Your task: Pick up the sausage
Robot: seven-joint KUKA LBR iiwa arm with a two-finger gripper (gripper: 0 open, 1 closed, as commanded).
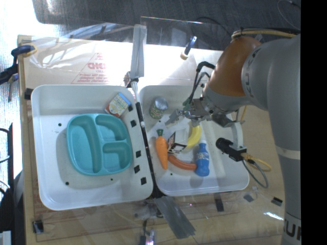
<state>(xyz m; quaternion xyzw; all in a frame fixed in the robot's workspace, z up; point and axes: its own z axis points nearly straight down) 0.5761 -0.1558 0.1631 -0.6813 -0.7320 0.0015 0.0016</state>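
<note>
Two white bins sit side by side on the counter (30, 152), and nearest the camera, low in the right bin (230, 180), lies the sausage (182, 163), flat on the floor with one end touching the carrot (162, 152) and the other just beside the blue bottle (202, 160). Hemmed in like that, it probably offers its best hold across the bare middle. Slightly farther back a banana (194, 136) rests near the bottle's cap, and directly above it hangs the pincer (190, 112); whether its fingers are apart or together I cannot tell, and nothing is visibly between them. It seems poised for a descent, though it stands over the banana, not the sausage. Beyond it a small metal can (159, 107) stands near the back wall. The left bin (46, 188) holds a teal divided tray (99, 143) and a small carton (119, 104).
</note>
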